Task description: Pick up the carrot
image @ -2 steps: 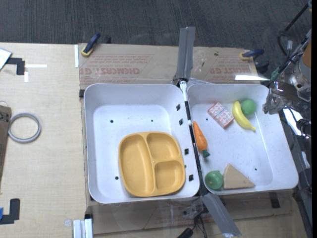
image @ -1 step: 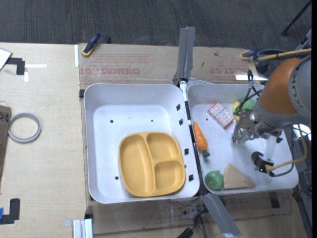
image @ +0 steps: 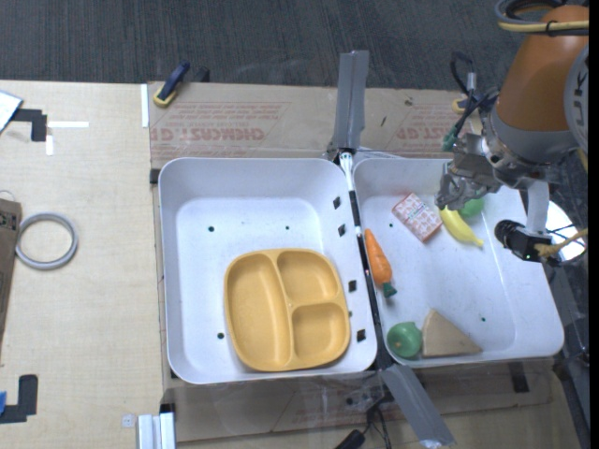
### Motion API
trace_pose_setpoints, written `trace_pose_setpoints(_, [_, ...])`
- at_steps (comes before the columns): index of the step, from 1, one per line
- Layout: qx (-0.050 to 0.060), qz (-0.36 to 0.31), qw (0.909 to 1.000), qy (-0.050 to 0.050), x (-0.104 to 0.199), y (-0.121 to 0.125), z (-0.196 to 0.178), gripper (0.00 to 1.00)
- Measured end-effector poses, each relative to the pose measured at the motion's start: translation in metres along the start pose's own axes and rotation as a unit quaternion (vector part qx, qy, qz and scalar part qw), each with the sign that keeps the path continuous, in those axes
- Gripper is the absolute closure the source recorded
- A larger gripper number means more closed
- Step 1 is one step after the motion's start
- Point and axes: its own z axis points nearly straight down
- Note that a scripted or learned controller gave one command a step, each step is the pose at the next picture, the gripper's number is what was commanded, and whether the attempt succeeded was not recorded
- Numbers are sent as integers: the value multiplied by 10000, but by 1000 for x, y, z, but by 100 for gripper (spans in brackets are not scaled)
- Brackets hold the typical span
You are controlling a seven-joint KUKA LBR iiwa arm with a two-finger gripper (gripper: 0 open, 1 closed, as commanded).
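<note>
The carrot (image: 378,258), orange with a green stub at its near end, lies in the right bin (image: 524,344) close against the bin's left wall. My gripper (image: 456,195) hangs over the far right part of that bin, well to the right of the carrot and apart from it. It sits just above the far end of a yellow banana (image: 462,225) and beside a small green item (image: 472,206). Nothing shows in its grasp.
A pink checkered packet (image: 416,216) lies between carrot and gripper. A green fruit (image: 404,339) and a tan wedge (image: 448,337) rest at the bin's near edge. The left bin (image: 187,204) holds a yellow divided plate (image: 285,307). A tape roll (image: 42,240) lies on the bench.
</note>
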Motion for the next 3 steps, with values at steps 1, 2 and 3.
trace_pose_setpoints(1, [17,1013,9949,0,46,-1,21,100])
trace_pose_setpoints(2, [20,1796,9837,-3,87,-17,47,100])
trace_pose_setpoints(3, [1,1228,9924,-8,22,-51,-129,100])
